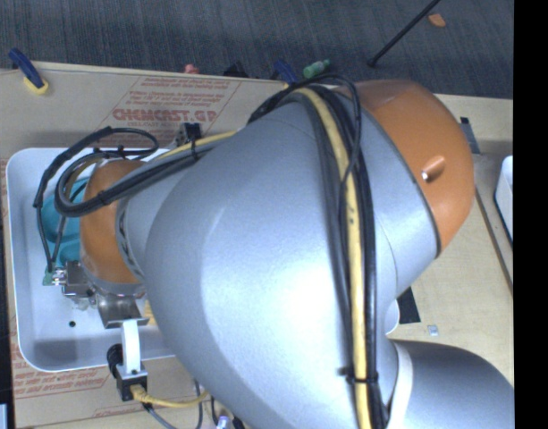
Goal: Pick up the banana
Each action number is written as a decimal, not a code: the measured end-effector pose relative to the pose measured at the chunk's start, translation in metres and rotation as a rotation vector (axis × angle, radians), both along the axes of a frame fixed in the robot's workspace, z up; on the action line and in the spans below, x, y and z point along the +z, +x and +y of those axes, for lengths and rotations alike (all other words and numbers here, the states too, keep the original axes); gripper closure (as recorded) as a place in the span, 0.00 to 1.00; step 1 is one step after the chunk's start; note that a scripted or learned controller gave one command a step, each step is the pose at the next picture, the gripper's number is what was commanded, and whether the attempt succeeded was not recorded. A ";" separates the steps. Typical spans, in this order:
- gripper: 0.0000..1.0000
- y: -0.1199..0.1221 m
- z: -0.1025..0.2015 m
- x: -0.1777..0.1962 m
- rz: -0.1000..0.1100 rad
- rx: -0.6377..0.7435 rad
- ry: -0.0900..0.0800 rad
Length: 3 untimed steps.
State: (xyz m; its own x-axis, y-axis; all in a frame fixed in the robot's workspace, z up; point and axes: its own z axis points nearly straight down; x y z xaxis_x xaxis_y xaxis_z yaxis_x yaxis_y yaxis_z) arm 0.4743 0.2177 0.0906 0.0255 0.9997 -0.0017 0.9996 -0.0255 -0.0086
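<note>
Banana hidden; one arm [282, 266] covers one white bin [28, 266].

One fixed camera looks down at a slant from above the bench, sitting close over the arm [282, 266], whose grey bulk reaches in from the right; beyond its wrist, leftward, lies the white bin [28, 239] on brown cardboard [166, 92]
</note>
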 end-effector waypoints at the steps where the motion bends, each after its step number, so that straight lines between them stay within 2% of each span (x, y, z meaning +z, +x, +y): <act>1: 1.00 0.001 -0.082 0.093 -0.004 -0.190 0.000; 2: 1.00 0.002 -0.188 0.102 -0.004 -0.145 0.001; 3: 1.00 0.002 -0.292 0.148 -0.006 -0.139 0.001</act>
